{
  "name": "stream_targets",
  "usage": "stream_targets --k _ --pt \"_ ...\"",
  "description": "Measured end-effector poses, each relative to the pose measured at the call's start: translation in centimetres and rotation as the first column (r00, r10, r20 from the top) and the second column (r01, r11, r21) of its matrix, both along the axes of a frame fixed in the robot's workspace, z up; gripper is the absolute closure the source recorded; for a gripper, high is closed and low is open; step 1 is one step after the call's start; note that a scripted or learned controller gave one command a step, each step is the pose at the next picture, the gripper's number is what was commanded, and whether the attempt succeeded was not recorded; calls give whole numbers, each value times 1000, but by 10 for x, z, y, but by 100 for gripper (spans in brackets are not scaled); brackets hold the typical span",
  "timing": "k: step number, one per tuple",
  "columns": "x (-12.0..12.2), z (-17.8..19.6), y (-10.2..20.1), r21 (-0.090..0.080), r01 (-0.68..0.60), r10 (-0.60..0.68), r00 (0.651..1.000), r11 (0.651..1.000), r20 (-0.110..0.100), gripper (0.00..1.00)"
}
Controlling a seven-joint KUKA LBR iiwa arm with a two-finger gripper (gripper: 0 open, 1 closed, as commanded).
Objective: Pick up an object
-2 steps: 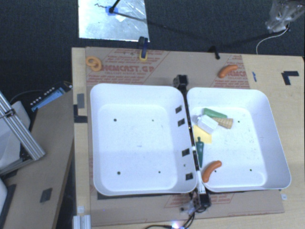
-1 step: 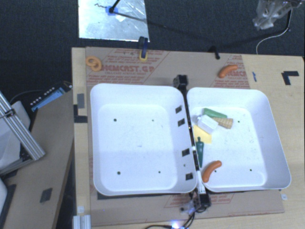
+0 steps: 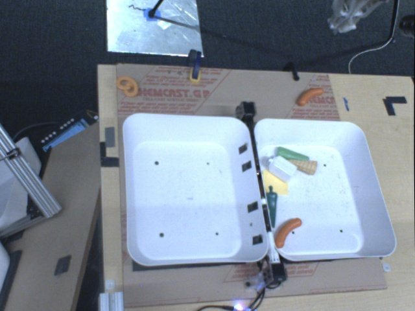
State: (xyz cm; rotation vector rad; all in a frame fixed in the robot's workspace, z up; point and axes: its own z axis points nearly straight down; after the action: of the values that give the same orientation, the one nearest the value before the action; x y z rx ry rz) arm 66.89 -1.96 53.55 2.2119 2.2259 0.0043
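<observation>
My gripper (image 3: 342,19) hangs at the top right of the camera view, high above the floor and well beyond the bench's far edge; it looks blurred and pale. The right bin (image 3: 363,173) holds several small items near its left wall: a green piece (image 3: 293,154), a white block (image 3: 281,169), a tan cone-like piece (image 3: 308,168), a yellow piece (image 3: 275,185), a dark green stick (image 3: 272,203) and an orange sausage (image 3: 287,230) near the front left corner. Nothing is seen between the fingers.
The left bin (image 3: 188,193) sits beside the right one, with black clips (image 3: 246,166) along the shared wall. On the cardboard behind the bins lie an orange sausage (image 3: 309,96), a tan ring (image 3: 128,86) and a yellow-blue clamp (image 3: 194,67). A shiny sheet (image 3: 152,18) lies on the floor.
</observation>
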Motion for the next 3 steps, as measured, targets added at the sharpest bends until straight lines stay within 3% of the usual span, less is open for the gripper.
stream_targets --k 3 --pt "-1 0 102 2 0 0 1000 1000 -1 100"
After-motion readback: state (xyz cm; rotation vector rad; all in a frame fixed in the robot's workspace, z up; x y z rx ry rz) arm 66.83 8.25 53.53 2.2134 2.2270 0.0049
